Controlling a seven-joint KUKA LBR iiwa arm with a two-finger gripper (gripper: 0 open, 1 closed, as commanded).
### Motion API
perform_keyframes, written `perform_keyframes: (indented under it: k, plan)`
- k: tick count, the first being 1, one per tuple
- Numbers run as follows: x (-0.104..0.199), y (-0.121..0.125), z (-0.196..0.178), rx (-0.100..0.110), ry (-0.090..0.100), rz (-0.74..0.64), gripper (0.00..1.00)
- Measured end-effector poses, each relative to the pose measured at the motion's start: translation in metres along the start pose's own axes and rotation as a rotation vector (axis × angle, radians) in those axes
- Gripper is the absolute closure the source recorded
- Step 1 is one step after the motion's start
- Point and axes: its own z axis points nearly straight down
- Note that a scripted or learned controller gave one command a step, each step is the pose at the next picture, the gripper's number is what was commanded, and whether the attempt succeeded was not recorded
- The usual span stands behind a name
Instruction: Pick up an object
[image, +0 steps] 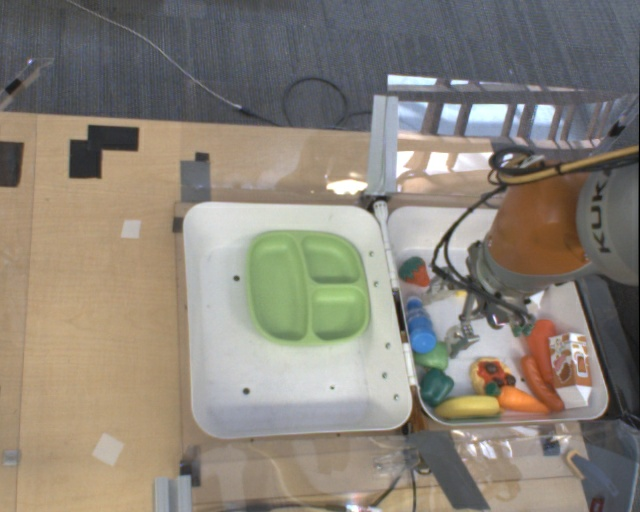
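My gripper (478, 332) hangs over the middle of the right bin (596, 408), under the orange wrist band, open with nothing between its fingers. Toys lie around it. A red and green strawberry (413, 270) and a blue bottle (419, 327) are to its left. A dark green piece (436, 385), a yellow banana (468, 407) and an orange-yellow toy (492, 374) lie toward the front. An orange carrot (524, 401), a red chili (542, 346) and a small carton (570, 360) sit to the right.
The left bin (230, 400) bears a green divided plate (307, 286). A metal rack (480, 115) stands behind the right bin. Cables loop off the wrist above the bin's back half.
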Motion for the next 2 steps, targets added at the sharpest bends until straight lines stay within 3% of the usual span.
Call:
perform_keyframes:
  k: [1, 2]
  plan:
    - [-0.01, -0.002, 0.0, 0.001, 0.006, 0.125, 0.0]
    - [0.004, -0.001, -0.001, 0.005, -0.002, 0.202, 0.0]
